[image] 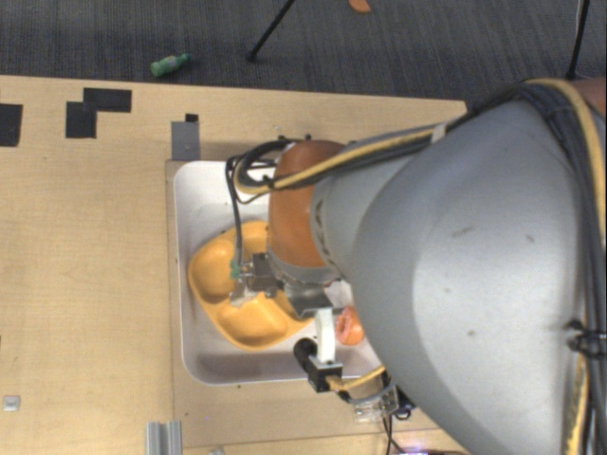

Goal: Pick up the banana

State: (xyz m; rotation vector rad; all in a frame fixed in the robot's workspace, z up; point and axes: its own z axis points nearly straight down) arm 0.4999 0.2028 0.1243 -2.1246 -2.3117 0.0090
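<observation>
The grey arm reaches down into a white bin on the bench, its gripper low over the yellow banana lying there. Whether it grasps the fruit cannot be told. A small orange object lies beside.

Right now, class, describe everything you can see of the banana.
The banana is yellow, smooth and matte, like plastic, and curves in a thick arc. It lies in the white bin, toward its left wall. The arm's wrist hides its right part, and the gripper sits directly over its middle.
</observation>
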